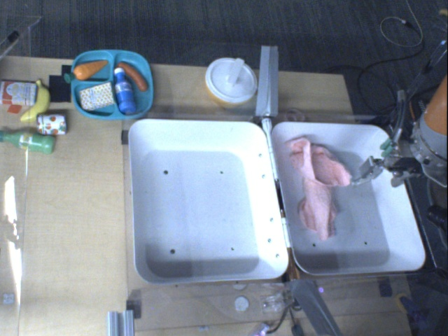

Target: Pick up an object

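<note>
A crumpled pink cloth (316, 187) lies in the right bin (392, 257), stretching from the bin's back left toward its middle. My gripper (378, 175) hangs over the right bin's right side, just right of the cloth. It is open, and only bin floor shows between its fingers. The left fingertip (358, 177) sits close to the cloth's right edge; I cannot tell if it touches. The arm, with its orange band (437, 114), comes in from the right edge.
The left bin (196, 201) is next to the right one, with a metal divider (267, 82) behind their shared edge. A blue tray of toy food (112, 82), a white lidded cup (231, 81) and small items (35, 117) stand on the bench at the back left.
</note>
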### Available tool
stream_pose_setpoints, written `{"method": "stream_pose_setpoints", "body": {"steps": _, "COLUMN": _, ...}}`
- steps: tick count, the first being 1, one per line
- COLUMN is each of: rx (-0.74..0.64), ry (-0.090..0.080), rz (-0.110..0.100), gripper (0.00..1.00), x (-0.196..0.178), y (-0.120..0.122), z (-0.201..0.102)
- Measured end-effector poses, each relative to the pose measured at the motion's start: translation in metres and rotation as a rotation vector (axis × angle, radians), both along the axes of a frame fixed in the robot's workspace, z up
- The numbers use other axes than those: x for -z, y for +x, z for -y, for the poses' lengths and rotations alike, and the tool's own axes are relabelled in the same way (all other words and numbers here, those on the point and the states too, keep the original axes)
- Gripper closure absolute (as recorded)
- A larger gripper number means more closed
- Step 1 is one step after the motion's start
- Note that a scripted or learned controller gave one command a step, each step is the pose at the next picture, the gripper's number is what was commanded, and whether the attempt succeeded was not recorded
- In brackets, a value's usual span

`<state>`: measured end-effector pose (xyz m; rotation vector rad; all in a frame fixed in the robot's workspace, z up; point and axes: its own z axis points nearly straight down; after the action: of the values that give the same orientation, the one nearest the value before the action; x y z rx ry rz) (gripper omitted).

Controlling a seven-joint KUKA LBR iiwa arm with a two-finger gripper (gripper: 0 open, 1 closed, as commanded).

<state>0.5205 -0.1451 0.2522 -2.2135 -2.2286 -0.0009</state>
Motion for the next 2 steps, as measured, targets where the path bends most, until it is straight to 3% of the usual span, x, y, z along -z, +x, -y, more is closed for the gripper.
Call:
{"method": "stream_pose_setpoints", "body": {"steps": 1, "rx": 0.000, "ry": 0.000, "rz": 0.000, "gripper": 0.00, "x": 0.000, "y": 0.000, "z": 0.000}}
{"method": "stream_pose_setpoints", "body": {"steps": 2, "rx": -0.010, "ry": -0.001, "rz": 0.006, "gripper": 0.00, "x": 0.157, "y": 0.096, "z": -0.021}}
